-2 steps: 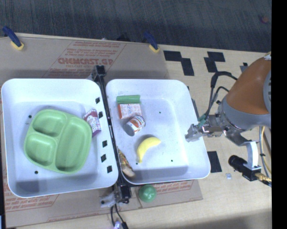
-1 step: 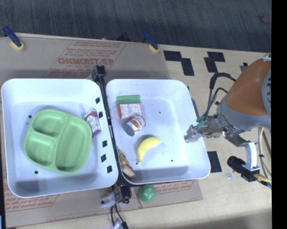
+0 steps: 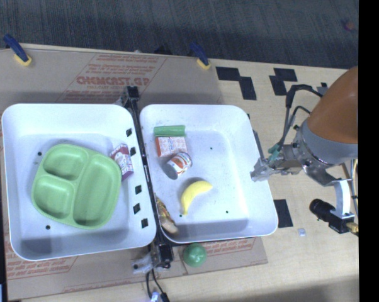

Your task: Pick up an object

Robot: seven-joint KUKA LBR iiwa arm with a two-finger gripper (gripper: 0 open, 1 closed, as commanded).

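Jaws sit by the right bin's (image 3: 255,143) rim; can't tell their state. We'd go for the banana (image 3: 194,194), it's lying clear.

Single fixed overhead camera, slanted down on both white bins (image 3: 196,115).

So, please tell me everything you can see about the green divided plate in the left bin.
The green divided plastic plate has three compartments: two smaller on its left, one long on its right. It looks smooth and matte, with rounded corners. It lies flat, slightly turned, on the left white bin's floor. A small red-and-white packet sits at its upper right edge.
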